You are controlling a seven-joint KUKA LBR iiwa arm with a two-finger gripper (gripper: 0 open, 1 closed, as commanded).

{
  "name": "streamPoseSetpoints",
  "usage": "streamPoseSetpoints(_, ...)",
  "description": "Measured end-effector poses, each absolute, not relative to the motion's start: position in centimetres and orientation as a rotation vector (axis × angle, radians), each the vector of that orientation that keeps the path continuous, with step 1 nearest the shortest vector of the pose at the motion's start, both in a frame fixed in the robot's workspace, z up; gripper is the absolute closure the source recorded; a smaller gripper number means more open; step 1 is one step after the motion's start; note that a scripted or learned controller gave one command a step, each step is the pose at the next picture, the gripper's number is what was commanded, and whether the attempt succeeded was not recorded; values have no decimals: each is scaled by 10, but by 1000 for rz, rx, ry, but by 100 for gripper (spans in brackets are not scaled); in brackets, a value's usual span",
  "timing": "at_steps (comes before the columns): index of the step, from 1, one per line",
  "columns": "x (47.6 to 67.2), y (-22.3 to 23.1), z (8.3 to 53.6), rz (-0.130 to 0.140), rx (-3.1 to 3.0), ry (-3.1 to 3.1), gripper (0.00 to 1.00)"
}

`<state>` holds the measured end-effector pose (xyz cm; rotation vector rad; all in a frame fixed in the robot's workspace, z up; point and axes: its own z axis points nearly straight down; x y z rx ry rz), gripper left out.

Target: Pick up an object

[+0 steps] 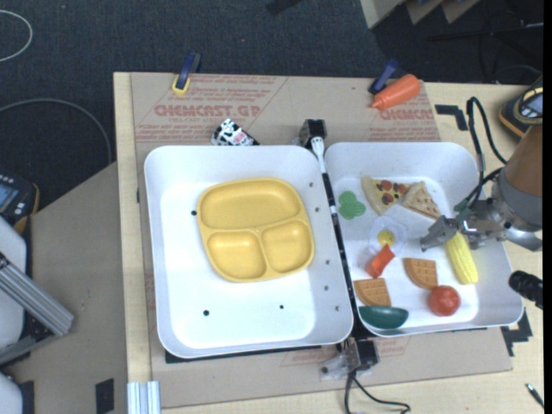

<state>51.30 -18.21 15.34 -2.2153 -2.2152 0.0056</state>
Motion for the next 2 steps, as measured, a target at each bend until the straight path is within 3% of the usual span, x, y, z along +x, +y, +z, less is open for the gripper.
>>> streamPoseSetpoints(1,508,-174,93,5,-2215,-2216,0)
streamPoseSetpoints(2,508,-172,84,0,-2216,-2218,0)
